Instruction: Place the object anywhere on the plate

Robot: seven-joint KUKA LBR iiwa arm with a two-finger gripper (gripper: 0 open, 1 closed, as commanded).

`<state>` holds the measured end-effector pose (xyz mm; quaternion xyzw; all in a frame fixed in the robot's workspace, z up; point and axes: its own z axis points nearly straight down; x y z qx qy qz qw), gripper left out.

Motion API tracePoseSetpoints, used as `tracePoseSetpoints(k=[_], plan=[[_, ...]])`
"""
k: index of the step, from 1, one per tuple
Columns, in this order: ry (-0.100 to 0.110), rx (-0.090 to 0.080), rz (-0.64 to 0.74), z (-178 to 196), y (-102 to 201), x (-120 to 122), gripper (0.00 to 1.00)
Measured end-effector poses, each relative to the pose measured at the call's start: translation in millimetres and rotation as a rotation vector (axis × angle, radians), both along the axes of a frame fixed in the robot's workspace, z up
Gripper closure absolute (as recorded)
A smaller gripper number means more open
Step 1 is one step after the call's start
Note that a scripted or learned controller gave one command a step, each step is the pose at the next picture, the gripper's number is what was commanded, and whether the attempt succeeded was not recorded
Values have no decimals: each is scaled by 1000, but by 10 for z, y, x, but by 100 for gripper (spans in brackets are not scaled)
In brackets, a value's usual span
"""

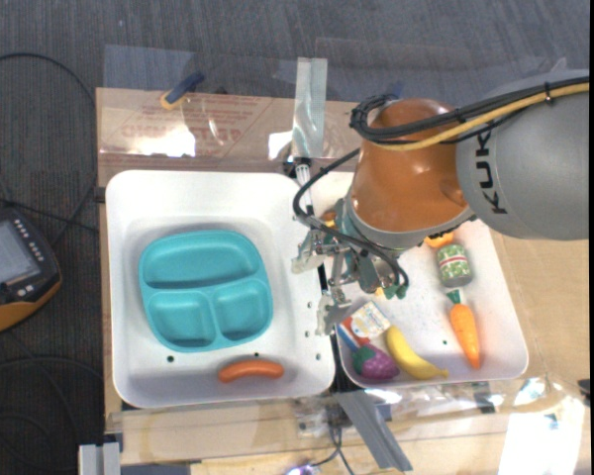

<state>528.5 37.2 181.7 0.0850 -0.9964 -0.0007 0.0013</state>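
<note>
Arm first: my grey arm (535, 171) reaches in from the right, the orange band (408, 171) bulging over the seam where the two white bins meet. My gripper (348, 277) hangs below that band, pointing down at the near left corner of the right bin (505, 339), wrapped in cables and brackets. Whether it is spread or pinched I cannot tell; the clutter hides it.

Plate now: one teal plate (206, 287) with three compartments, one long one at the far side and two smaller ones nearer, lying flat in the left bin (124, 265). One orange sausage (250, 370) lies on the bin floor just in front of the plate, close to it, not on it.

Right bin count: one yellow banana (408, 355), one purple bunch of grapes (376, 365) touching the banana's left side, one carrot (464, 332) with a green top, and one green-and-white can (452, 263) just beyond the carrot. A small red, white and blue thing (361, 323) sits right under my gripper, too cluttered to name.

Worktop (228, 117) beyond the bins is brown board with tape. One handheld controller (10, 265) lies on the carpet, far left.
</note>
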Motion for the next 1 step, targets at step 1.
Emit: tracePoseSetpoints(k=[1], plan=[[0, 2, 429, 1, -388, -366, 0]])
